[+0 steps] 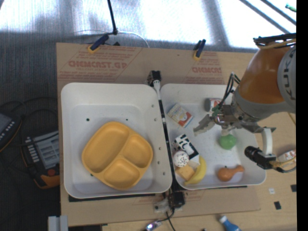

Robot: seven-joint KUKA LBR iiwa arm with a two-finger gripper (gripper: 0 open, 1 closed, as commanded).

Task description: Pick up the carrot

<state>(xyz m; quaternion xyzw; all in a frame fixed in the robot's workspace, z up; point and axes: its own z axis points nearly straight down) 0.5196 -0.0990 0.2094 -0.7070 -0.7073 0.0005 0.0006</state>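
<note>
Orange carrot (pixel 229 173) lies by the right bin's (pixel 214 184) front edge.
Gripper (pixel 219 121) hovers mid-bin above it; finger state unclear.

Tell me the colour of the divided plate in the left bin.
Yellow; the divided plate shows clearly in the camera view.

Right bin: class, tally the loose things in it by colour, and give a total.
Orange: 1, the carrot
Yellow: 1, the banana
Green: 1, a round item
White or mostly white: 3, a packet, a black-and-white box, a ball
Total: 6, not counting anything hidden under the arm.
</note>
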